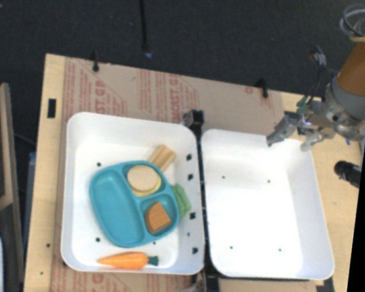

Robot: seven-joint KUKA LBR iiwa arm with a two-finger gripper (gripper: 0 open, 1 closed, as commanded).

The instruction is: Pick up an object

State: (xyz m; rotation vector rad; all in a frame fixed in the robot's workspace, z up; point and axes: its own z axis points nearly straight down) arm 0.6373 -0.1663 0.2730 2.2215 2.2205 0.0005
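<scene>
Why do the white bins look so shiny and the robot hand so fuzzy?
In the camera view, bright light from above washes out the right bin and the left bin, so their floors show little detail; the gripper is small and slightly blurred, so its edges look soft; the blue tray and the carrot look sharper and cast only faint shadows.

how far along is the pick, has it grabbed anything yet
Done: nothing looks picked. The carrot, blue tray, round cookie and brown cracker all lie in the left bin.
In hand: nothing; the gripper hangs open over the right bin's far edge.
Left: move across to the left bin, descend, close on one item, lift.
</scene>
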